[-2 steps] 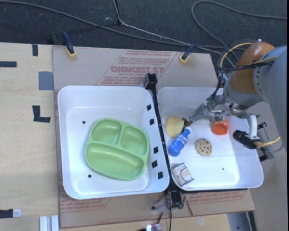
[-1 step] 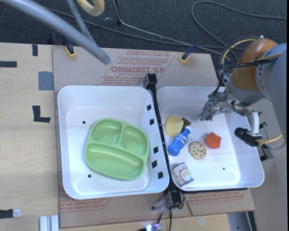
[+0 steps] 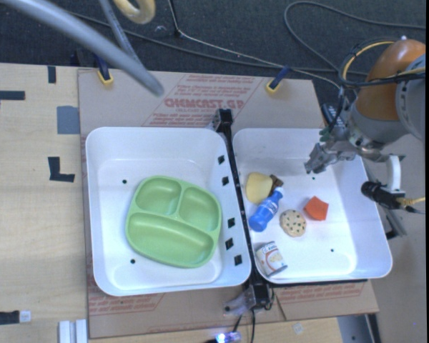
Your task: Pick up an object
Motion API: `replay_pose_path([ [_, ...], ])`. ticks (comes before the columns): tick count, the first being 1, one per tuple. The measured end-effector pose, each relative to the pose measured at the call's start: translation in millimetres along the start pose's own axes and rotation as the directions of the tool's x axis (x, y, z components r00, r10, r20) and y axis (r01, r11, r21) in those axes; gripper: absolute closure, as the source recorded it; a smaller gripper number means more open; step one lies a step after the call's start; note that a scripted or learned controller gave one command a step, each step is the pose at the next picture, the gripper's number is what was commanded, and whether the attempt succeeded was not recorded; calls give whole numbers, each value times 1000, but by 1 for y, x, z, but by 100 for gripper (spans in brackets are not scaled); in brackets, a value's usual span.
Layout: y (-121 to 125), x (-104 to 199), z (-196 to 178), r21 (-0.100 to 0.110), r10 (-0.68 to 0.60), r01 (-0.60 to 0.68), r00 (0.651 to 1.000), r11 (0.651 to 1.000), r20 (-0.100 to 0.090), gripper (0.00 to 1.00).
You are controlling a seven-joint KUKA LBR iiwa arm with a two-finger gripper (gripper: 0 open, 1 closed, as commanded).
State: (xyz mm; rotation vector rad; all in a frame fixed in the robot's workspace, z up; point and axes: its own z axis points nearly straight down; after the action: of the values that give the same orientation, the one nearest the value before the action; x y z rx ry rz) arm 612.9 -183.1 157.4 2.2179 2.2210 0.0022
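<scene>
Several small objects lie in the right bin (image 3: 343, 256): a yellow fruit-shaped toy (image 3: 259, 187), a blue bottle (image 3: 265, 211), a chocolate-chip cookie (image 3: 293, 223), an orange-red block (image 3: 316, 208) and a small white can (image 3: 271, 258) near the front edge. My gripper (image 3: 317, 161) hangs over the bin's back right part, above and to the right of the yellow toy, roughly level with the orange block's far side. Nothing shows between its fingers. The orange-banded wrist (image 3: 386, 77) rises behind it.
The left bin (image 3: 107, 191) holds a green divided plate (image 3: 175, 221). A black divider (image 3: 230, 191) separates the bins. Cables run across the dark floor at the back, and a grey pole (image 3: 79, 31) crosses the upper left.
</scene>
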Motion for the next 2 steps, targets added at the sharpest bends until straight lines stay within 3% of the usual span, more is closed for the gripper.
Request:
replay_pose_path([
  [2, 0, 3, -120, -3, 0, 0, 1000, 1000, 1, 100],
])
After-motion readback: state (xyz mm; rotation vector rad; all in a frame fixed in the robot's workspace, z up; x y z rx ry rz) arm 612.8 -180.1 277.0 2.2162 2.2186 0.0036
